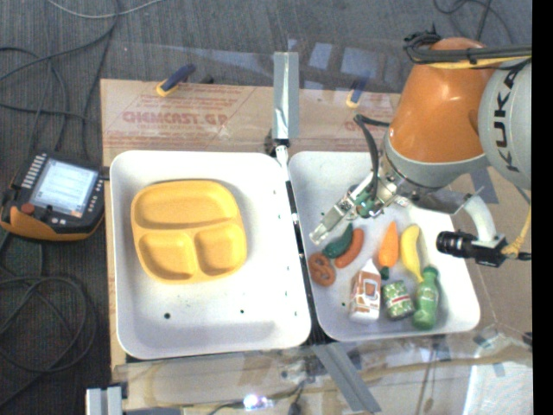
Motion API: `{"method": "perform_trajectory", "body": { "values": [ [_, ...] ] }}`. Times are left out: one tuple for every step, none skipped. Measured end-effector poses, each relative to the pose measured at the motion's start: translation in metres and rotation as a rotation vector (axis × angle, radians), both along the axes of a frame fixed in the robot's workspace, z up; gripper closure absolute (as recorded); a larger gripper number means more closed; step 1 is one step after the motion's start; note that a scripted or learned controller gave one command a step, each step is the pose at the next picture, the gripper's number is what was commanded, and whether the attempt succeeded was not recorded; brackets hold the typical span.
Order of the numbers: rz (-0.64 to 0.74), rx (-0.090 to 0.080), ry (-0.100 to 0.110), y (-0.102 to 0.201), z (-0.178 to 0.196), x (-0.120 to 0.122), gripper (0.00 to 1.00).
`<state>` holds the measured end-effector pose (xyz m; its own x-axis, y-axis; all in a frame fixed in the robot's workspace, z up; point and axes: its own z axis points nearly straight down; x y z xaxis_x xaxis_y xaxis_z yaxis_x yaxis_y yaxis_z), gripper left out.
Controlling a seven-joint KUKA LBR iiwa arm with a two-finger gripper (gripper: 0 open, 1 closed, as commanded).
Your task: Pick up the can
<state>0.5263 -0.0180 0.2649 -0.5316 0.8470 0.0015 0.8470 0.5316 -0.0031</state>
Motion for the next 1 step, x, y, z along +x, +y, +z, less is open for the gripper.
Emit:
{"method": "perform_trajectory", "body": {
  "values": [
    [0.058,0.000,0.001,-0.0583,-0.0765,0.0241,0.00]
  ]
}}
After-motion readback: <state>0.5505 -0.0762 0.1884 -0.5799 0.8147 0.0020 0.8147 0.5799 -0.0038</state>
